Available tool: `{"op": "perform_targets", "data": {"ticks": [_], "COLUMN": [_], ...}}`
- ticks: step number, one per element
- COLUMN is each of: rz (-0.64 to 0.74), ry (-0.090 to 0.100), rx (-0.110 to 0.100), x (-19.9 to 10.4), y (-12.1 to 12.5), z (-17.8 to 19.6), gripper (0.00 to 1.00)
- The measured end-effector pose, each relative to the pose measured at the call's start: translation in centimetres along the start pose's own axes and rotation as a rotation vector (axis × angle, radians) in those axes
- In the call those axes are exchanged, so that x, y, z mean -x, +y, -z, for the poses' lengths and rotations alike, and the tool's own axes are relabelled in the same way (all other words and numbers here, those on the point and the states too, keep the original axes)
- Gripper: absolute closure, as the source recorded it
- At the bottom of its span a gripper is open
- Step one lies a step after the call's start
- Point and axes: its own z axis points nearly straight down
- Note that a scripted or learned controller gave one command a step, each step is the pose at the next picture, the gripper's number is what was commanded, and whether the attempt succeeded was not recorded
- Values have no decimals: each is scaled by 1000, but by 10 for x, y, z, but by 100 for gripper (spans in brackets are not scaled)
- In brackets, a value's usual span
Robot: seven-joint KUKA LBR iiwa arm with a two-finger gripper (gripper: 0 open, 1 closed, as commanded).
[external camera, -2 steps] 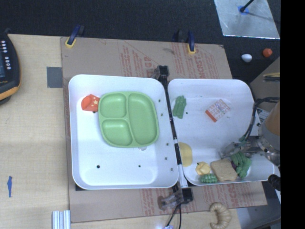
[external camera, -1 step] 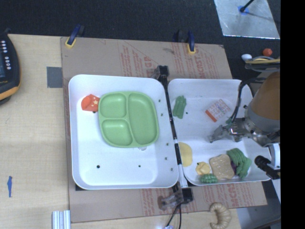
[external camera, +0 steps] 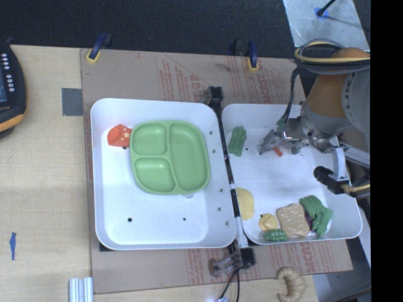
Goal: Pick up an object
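— Down at the bench's near edge, outside both bins, a tan curled toy [external camera: 291,283] lies on the cardboard. Is that the target?

— I doubt it. The task names no object, so I'd judge by what lies closest to the gripper [external camera: 274,145]. That is the green pod-shaped piece [external camera: 237,140], lying lengthwise against the left wall of the right bin [external camera: 352,231].

— How does it sit relative to the claw?

— Just to the claw's left, apart from it, with bare bin floor between them. The claw hangs over the upper middle of that bin; I can't tell how wide it is spread, and nothing is visibly caught in it.

— So which step is this?

— The approach, by my reading; no grasp made yet. The next move calls for shifting left over the pod, then descending clear of the bin wall.

— Other candidates?

— Farther off, at the bin's near edge, a cluster: a yellow piece [external camera: 244,203], a tan cracker-like block [external camera: 293,219], and green leafy toys [external camera: 317,211]. Across in the left bin [external camera: 107,225], a green divided plate [external camera: 170,157] and a red toy [external camera: 118,135] beside it
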Motion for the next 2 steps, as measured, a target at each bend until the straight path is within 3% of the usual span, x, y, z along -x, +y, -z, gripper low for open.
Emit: {"op": "perform_targets", "data": {"ticks": [1,2], "rz": [-9,-11], "ry": [-2,4], "rx": [-6,-18], "x": [48,61], "y": [-18,-118], "z": [18,-2], "gripper": [0,0]}}
